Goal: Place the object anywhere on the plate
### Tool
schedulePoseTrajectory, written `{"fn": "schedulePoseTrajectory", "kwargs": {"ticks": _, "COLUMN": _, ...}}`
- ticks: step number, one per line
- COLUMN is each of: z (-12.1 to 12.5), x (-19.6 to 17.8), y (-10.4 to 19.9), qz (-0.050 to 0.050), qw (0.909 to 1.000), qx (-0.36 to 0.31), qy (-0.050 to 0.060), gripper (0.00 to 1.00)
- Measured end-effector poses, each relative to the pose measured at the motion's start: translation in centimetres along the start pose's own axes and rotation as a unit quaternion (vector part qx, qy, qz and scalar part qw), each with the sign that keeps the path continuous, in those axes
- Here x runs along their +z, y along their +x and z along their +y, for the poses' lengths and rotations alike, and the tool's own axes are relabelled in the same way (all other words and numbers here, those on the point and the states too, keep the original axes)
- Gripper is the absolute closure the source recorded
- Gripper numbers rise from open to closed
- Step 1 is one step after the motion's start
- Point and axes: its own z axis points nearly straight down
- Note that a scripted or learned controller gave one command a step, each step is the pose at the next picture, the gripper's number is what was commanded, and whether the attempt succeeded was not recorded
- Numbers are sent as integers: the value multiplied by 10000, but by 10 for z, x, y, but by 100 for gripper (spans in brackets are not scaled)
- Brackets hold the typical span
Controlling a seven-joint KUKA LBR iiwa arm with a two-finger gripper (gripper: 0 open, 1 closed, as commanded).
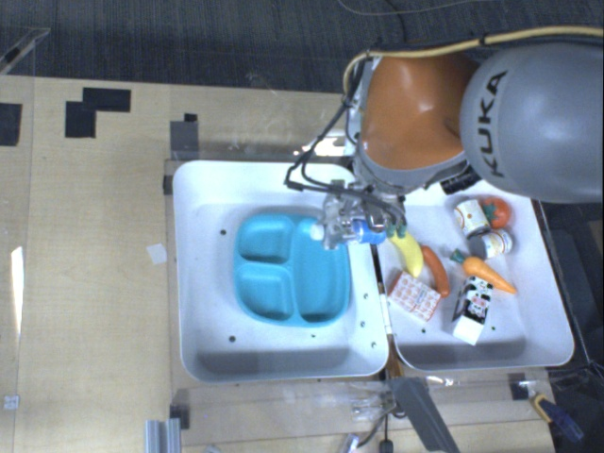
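Observation:
A blue plate (283,272) with three compartments lies in the left bin (203,281). My gripper (357,223) hangs below the orange wrist, over the plate's upper right corner and close to the wall between the two bins. A small blue object (366,234) shows between its metal fingers, and the gripper is shut on it. The object looks lifted above the plate's rim. The wrist hides the top of the gripper.
The right bin (552,333) holds a banana (407,250), a reddish sausage (436,269), a carrot (489,276), a red-checked packet (415,295), a small carton (475,311), two cans (472,217) and a tomato (498,212). The arm's bulk covers the bins' far edge.

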Motion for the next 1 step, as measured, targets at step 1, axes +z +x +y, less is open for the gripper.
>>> {"fn": "schedulePoseTrajectory", "kwargs": {"ticks": 1, "z": -8, "x": 12, "y": 34, "qz": 9, "qw": 9951, "qx": -986, "qy": -2, "gripper": 100}}
